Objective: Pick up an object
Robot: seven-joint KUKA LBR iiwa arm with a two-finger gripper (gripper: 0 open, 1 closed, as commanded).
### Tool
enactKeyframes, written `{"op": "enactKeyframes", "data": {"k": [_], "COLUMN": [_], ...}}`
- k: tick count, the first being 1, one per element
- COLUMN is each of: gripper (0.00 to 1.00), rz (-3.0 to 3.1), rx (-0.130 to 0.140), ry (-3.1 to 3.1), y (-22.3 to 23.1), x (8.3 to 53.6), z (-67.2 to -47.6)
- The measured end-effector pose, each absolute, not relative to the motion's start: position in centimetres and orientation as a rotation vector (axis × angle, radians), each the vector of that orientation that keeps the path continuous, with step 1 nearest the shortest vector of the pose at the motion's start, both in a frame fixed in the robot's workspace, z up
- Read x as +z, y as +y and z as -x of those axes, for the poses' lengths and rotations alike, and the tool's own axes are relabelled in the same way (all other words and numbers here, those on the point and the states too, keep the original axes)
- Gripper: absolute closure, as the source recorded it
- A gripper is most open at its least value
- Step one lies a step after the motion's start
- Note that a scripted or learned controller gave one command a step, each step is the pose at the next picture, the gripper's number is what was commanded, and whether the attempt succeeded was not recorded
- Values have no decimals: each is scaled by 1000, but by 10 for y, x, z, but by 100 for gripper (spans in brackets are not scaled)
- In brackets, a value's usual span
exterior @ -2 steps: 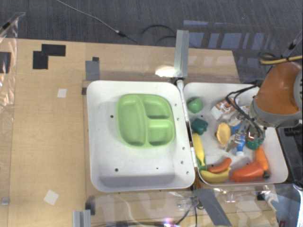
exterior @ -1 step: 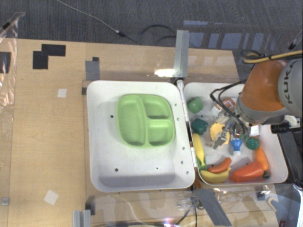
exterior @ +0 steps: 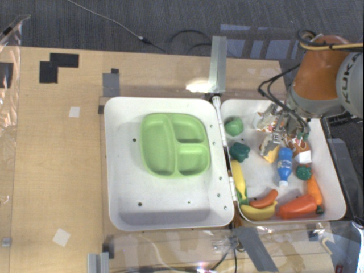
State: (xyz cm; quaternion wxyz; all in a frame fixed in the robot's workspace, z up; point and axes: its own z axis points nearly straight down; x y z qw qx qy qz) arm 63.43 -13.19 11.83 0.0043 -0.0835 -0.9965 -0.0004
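Blue bottle [exterior: 284, 165] just below your gripper [exterior: 277, 134]: light, slick plastic. Grip across its body. Can't tell the gripper's state.

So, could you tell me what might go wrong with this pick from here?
The pincer hangs over crowded toys, so it may nudge the blue bottle instead of gripping one thing. The pepper, carrot and banana lie packed against the bin's near edge, leaving little room there.

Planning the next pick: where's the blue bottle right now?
The blue bottle lies in the right bin, right of centre, just below the tool, with the carrot to its lower right.
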Motion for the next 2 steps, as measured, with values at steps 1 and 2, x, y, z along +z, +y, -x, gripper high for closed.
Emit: {"op": "enactKeyframes", "data": {"k": [1, 2], "gripper": [0, 0], "rz": [417, 472], "rx": [0, 0], "ry": [-3127, -3120], "y": [-153, -133], "x": [89, 90], "z": [-597, -556]}}
